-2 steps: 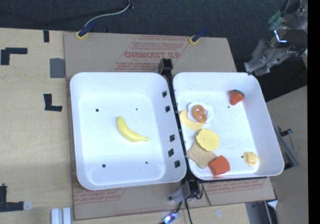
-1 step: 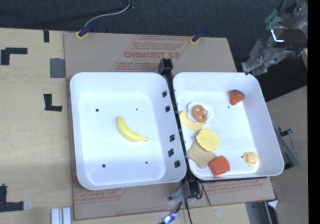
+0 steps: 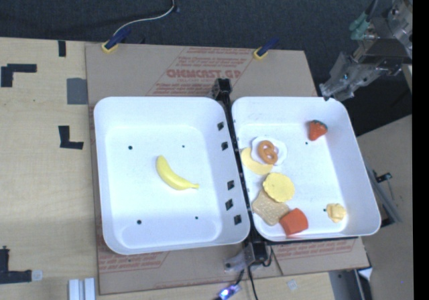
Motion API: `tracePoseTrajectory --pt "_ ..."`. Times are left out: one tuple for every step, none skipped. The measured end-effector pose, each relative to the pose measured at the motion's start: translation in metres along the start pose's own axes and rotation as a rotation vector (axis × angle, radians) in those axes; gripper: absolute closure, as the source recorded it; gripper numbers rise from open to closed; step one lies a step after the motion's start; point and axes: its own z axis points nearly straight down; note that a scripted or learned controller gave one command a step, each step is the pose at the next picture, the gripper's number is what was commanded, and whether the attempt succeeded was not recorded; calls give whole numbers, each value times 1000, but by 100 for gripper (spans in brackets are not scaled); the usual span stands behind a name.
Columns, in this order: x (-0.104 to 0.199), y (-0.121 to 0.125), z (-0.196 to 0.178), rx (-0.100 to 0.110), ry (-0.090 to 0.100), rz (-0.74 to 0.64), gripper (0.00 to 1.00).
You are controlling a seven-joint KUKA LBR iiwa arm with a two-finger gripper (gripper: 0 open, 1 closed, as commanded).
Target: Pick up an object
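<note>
Cardboard-topped table (image 3: 194,71) carries both bins; my gripper (image 3: 335,88) hangs above the right bin's (image 3: 355,158) far corner, grip state I cannot tell, strawberry (image 3: 317,130) just below it, nothing picked up yet

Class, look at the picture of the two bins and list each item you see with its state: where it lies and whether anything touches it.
banana: lying flat, alone in the left bin.
strawberry: right bin, apart from the rest.
pretzel: lying on a white piece.
yellow round piece: overlapping the bread slice.
red block: touching the bread slice.
small yellow piece: apart, near the right wall.
hand: outside the bins, holding nothing visible.
</note>
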Motion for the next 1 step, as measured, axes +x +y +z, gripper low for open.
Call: tracePoseTrajectory --pt "8 0 0 0 0 0 100"
